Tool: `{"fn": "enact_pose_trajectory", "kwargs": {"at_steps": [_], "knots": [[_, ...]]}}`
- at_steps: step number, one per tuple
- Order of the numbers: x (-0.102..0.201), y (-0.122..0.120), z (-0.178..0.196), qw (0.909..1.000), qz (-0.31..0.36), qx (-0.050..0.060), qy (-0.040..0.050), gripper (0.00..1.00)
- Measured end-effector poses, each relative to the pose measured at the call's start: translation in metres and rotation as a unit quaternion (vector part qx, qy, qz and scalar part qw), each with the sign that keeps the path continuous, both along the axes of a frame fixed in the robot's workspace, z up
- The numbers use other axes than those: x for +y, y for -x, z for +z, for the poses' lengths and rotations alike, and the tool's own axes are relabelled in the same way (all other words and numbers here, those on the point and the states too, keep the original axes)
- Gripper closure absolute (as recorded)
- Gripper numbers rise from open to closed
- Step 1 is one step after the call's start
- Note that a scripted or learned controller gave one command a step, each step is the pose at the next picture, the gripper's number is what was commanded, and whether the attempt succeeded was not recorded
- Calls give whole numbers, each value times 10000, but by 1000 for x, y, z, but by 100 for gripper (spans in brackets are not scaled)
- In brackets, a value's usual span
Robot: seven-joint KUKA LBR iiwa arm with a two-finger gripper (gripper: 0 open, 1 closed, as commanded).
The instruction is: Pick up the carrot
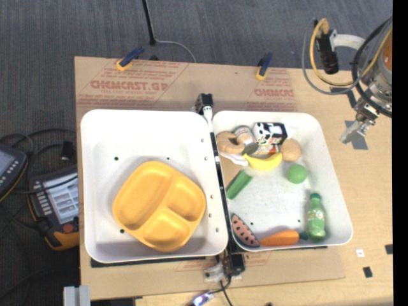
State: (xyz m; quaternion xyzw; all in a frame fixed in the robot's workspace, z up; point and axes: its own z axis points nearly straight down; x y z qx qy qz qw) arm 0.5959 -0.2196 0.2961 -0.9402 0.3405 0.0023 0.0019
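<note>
Down at the near rim of the right bin (331,171), the carrot (279,238) lies flat between the watermelon slice (244,230) and the green bottle (315,217), touching nothing but the floor. Off to the right, well apart, the pincer (358,131) hangs over bare bench (366,196), and I cannot tell whether it is spread or pressed together. Judging by that, the approach hasn't begun; next it must swing over the bin's near edge and drop astride the carrot, clear of the bottle.
</note>
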Motion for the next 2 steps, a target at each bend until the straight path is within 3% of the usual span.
{"fn": "enact_pose_trajectory", "kwargs": {"at_steps": [1,2], "knots": [[1,3,89,9935,1137,-28,0,100],[-3,-1,3,9835,1811,-13,-5,100]]}}
